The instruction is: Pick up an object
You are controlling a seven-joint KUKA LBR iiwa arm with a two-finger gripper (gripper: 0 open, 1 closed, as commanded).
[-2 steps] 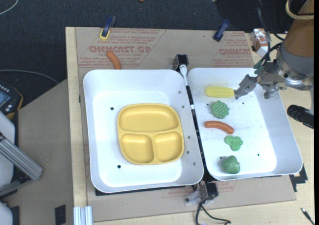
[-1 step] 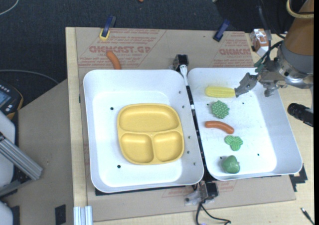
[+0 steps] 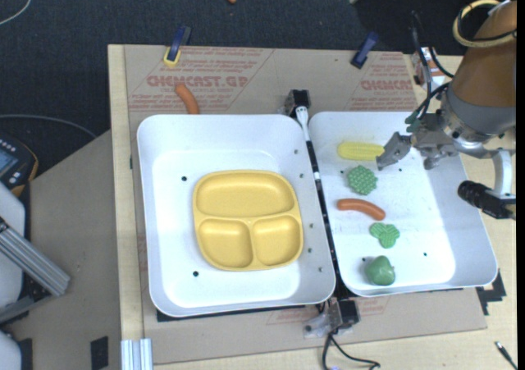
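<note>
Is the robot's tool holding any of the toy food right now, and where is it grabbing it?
Nothing is held. The tool hovers open over the right bin, beside the yellow corn, with nothing between its fingers.

Two white bins sit side by side on the counter: the left bin (image 3: 156, 196) and the right bin (image 3: 459, 253). The left one holds one yellow divided plate (image 3: 246, 219). The right one holds five toy foods: one corn cob (image 3: 359, 150), two broccoli pieces (image 3: 361, 180) (image 3: 384, 235), one sausage (image 3: 361, 208) and one green pepper (image 3: 380, 271).
</note>
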